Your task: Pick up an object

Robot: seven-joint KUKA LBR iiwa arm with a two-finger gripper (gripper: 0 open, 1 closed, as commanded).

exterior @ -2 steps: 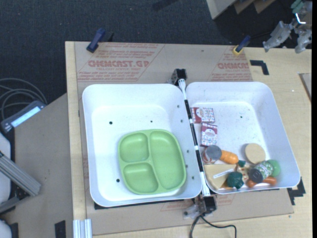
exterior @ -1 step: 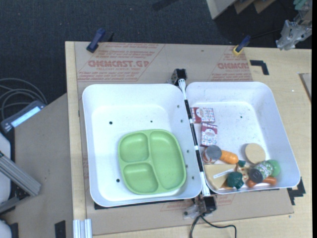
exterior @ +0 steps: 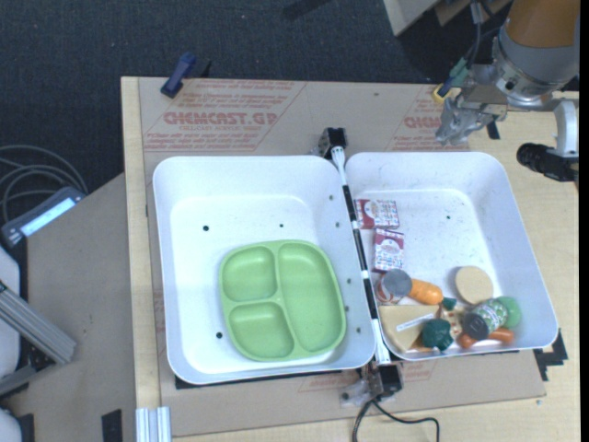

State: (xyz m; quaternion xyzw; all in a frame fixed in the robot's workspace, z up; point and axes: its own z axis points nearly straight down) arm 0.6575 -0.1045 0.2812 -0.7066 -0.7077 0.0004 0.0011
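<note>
My gripper (exterior: pixel 457 129) hangs at the upper right, above the far rim of the right bin (exterior: pixel 515 219), with nothing between its fingers. Low in that bin lie small items: two red-and-white packets (exterior: pixel 382 231), a grey can (exterior: pixel 395 285), an orange carrot-shaped piece (exterior: pixel 425 293), a tan round disc (exterior: pixel 473 284), a green bottle (exterior: pixel 492 317) and a dark green piece (exterior: pixel 436 334). All of them rest well below the gripper in the picture.
The left bin (exterior: pixel 184 210) holds a green three-compartment tray (exterior: pixel 281 299). A black clip (exterior: pixel 331 140) sits where the two bins meet at the back. A blue object (exterior: pixel 179 75) lies at the bench's far left corner.
</note>
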